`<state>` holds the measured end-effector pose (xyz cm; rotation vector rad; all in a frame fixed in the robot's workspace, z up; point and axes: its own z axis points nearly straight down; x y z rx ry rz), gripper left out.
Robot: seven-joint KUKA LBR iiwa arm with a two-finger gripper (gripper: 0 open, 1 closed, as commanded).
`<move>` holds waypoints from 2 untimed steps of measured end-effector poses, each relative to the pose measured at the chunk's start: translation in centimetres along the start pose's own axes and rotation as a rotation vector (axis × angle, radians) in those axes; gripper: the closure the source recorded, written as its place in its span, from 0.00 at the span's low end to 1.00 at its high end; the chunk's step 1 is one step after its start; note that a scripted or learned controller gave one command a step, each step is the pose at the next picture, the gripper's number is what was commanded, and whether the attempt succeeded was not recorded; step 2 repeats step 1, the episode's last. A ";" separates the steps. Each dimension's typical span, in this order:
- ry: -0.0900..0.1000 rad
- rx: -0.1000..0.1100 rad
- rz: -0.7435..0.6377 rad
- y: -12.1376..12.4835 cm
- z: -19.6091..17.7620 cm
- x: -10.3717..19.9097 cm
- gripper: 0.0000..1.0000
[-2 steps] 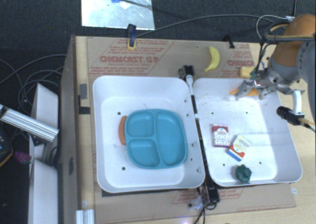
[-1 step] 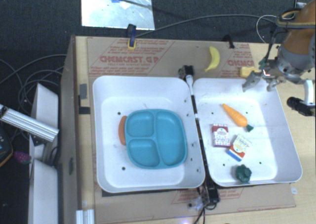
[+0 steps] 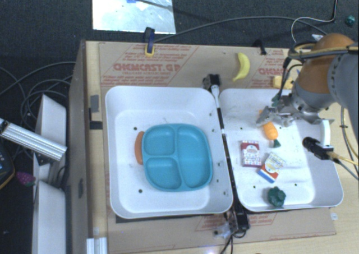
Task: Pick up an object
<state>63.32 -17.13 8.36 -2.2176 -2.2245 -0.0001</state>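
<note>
My gripper (image 3: 274, 118) hangs over the back of the right bin (image 3: 325, 191), with its fingers spread open. A small orange object (image 3: 271, 130) lies just below the fingertips, not held between them. Further forward in the same bin are a red and white box (image 3: 250, 153), a small white packet with a red and blue edge (image 3: 272, 165) and a dark green object (image 3: 276, 196).
The left bin (image 3: 120, 112) holds a blue divided plate (image 3: 177, 155) with an orange stick-shaped object (image 3: 138, 147) at its left side. A banana (image 3: 242, 66) and a small yellow piece (image 3: 277, 81) lie on the bench behind the right bin.
</note>
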 end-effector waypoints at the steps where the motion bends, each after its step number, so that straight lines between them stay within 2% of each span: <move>1: -0.001 -0.005 0.000 0.2 -1.2 -0.1 1.00; 2: -0.001 -0.005 0.000 0.2 -1.2 -0.1 1.00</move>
